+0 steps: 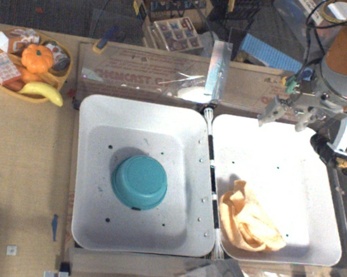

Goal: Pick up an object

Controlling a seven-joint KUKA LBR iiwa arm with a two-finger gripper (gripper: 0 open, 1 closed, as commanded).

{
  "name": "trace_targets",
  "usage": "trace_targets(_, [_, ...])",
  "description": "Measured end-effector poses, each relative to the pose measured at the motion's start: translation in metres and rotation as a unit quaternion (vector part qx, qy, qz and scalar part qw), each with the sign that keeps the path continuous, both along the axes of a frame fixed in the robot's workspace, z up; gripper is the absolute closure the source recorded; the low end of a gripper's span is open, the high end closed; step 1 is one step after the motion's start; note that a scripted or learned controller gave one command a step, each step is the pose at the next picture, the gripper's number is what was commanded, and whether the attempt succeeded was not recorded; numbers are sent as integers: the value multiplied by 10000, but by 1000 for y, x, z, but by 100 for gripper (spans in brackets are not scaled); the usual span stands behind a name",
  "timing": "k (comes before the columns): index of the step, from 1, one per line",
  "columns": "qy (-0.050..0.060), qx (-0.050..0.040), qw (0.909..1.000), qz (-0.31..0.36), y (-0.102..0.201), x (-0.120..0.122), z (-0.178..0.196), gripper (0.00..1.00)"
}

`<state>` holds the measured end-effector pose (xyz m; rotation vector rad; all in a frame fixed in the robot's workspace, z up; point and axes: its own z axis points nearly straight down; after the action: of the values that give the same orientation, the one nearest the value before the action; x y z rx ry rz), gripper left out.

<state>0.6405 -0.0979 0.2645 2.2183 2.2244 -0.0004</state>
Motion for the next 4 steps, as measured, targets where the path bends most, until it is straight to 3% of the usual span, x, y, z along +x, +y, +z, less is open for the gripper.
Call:
trace_targets(1, [-5,-1,9996,273,26,-54,-80,0])
trace_targets(2, [-44,3,9998,-205,0,-85,-176,0])
trace_targets(3, [-10,-2,9996,-266,-18,-86,-128,0])
trace_targets(4, [-27,-2,9995,299,4,-76,-176,0])
